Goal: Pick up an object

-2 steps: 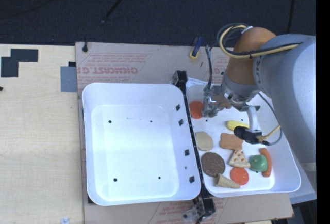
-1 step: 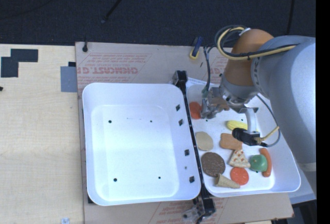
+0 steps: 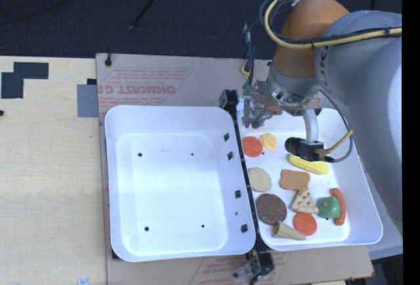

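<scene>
- Lying nearest the lower edge of the frame, a tan cone (image 3: 289, 231) is resting at the bottom of the right bin (image 3: 362, 221).
- Just above the cone, a brown round biscuit (image 3: 270, 209), a pizza wedge (image 3: 304, 201) and a red disc (image 3: 304, 223) are sitting close together.
- At the lower right of that bin, a green piece (image 3: 328, 207) is touching an orange sausage shape (image 3: 338, 203).
- Toward the middle, a beige oval (image 3: 260, 179) and a brown toast slice (image 3: 294, 179) are lying side by side, with a yellow banana-like piece (image 3: 308, 163) above the toast.
- Near the bin's upper left, an orange-red disc (image 3: 252, 146) and a small yellow piece (image 3: 268, 141) are lying just beside each other.
- Hovering just above those two, the tool (image 3: 254, 121) is hanging over the upper left corner of the right bin; whether it is released or clenched cannot be told, and nothing is showing in its grasp.
- Reaching in from the upper right of the frame, the arm (image 3: 367, 60) is bending down to it.
- Sitting to the left, the left bin (image 3: 170, 192) is touching the right one along its side, both resting on a cardboard sheet (image 3: 151, 83) on the pale surface (image 3: 46, 178).
</scene>
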Robot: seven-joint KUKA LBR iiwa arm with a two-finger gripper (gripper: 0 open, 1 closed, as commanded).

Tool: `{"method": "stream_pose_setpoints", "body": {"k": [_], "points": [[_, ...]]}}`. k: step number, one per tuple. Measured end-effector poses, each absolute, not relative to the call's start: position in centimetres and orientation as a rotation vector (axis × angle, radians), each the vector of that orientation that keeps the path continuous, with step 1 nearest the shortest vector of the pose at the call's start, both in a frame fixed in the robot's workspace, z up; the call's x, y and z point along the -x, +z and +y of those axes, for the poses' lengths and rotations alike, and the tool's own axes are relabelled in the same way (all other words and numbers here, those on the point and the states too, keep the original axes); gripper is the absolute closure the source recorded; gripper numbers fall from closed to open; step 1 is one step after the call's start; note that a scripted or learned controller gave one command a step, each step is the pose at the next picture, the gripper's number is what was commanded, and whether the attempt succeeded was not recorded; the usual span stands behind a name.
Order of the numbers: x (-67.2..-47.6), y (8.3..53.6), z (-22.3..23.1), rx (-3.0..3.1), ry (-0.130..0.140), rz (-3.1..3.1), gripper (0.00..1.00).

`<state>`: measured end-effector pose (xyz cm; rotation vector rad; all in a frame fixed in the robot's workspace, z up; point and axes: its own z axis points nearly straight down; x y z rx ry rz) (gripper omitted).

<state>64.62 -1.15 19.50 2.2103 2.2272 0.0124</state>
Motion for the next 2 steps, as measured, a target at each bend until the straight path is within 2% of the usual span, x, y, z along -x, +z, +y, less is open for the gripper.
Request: {"method": "stream_pose_setpoints", "body": {"k": [1,2], "points": [[-64.6,32.4,1.7,-2.210,0.017,2.221,1.00],[-64.4,36.4,1.9,-2.218,0.003,2.223,1.00]]}}
